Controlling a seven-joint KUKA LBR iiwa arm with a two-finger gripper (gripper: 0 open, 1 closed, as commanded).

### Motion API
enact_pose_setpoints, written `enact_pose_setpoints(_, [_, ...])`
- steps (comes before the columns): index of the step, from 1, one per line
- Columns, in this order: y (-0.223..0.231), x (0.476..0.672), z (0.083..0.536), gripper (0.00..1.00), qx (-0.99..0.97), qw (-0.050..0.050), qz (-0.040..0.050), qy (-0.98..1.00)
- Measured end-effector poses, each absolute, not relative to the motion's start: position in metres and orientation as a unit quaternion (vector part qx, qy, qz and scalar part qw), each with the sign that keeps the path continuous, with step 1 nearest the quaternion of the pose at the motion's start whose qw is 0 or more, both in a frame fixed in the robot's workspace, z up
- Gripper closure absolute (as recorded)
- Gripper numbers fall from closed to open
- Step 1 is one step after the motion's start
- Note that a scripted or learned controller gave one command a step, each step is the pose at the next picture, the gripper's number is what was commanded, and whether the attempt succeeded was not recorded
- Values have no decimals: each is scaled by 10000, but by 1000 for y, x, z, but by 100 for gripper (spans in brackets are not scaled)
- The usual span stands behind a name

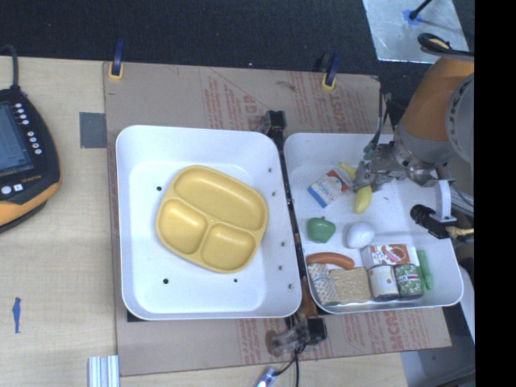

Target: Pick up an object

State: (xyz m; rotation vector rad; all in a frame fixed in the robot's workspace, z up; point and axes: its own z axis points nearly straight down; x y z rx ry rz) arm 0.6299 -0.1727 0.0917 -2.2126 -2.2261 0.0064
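The left bin (129, 216) on the tabletop (64, 280) held a yellow divided plate (211, 218). In the right bin (451, 285), a blue-and-white packet (326, 189) lay beside a small yellow banana (363, 199), tilted nearly upright. A green pepper (321, 229), white egg (359, 235), sausage (329, 260) and cans (395, 281) lay below. The pincer (372, 176) sat at the banana's upper end; whether it was wide or narrow could not be told.

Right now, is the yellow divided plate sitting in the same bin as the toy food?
No, the yellow plate lies alone in the left bin, while the toy food sits in the right bin.
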Motion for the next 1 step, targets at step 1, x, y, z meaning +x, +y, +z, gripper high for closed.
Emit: enact_pose_setpoints(1, [-111, 632, 169, 100, -7055, 8, 0, -7087])
